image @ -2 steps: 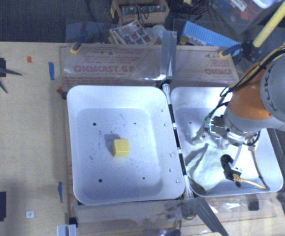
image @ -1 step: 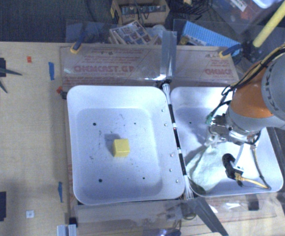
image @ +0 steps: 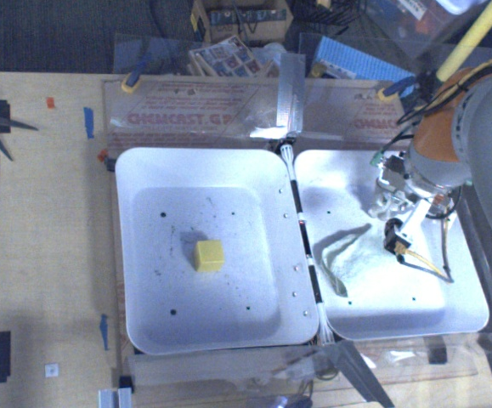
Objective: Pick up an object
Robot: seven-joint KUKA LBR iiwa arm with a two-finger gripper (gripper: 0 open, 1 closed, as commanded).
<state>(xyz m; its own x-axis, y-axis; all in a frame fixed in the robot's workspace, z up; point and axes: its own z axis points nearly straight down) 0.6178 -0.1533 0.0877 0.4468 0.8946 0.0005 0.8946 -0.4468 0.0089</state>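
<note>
A small yellow block (image: 210, 255) lies near the middle of the left bin (image: 144, 185). My gripper (image: 387, 201) hangs low over the upper right part of the right bin (image: 339, 172), far to the right of the block. Below and left of the gripper, a thin grey-green curved thing (image: 337, 253) lies on the right bin's floor; what it is cannot be made out. Nothing shows between the gripper and the bin floor.
The ridge between the two bins (image: 301, 228) runs down the middle. A clear panel with red lettering (image: 195, 113) stands behind the bins. Bare wooden bench (image: 42, 228) extends to the left. Boxes and cables crowd the back edge.
</note>
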